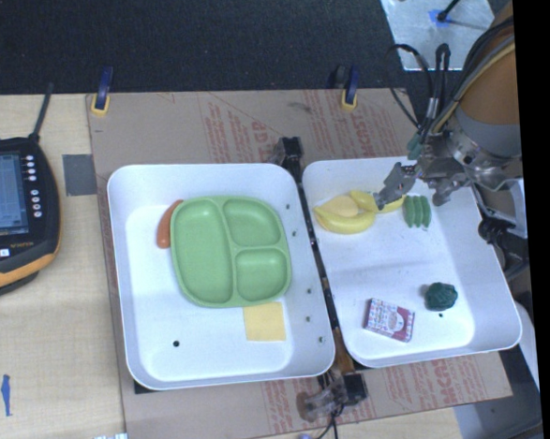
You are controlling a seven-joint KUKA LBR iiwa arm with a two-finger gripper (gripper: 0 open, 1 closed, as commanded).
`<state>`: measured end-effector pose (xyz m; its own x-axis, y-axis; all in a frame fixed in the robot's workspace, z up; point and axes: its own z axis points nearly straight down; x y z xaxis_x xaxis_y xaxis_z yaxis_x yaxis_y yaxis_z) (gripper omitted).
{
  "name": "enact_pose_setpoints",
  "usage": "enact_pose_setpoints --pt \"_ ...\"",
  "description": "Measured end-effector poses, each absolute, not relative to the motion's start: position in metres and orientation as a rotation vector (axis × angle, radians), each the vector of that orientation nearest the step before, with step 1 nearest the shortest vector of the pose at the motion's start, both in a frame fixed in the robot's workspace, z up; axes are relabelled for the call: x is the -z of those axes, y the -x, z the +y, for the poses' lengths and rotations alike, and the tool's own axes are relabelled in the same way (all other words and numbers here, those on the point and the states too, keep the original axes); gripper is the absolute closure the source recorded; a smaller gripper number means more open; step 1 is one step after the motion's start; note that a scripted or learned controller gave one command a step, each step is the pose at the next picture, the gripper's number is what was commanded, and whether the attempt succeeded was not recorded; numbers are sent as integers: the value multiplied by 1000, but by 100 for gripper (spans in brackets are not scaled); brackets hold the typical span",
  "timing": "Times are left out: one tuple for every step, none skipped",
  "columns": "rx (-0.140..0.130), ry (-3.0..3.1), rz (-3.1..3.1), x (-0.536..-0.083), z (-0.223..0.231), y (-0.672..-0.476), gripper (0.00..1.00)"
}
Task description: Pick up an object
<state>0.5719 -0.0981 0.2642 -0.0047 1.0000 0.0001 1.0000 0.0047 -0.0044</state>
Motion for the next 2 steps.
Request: enact_pose_setpoints --pt "-9 2215 -2223 -189 -147 -565 0" --pt "-7 2215 -2224 -153 -184 -533 0"
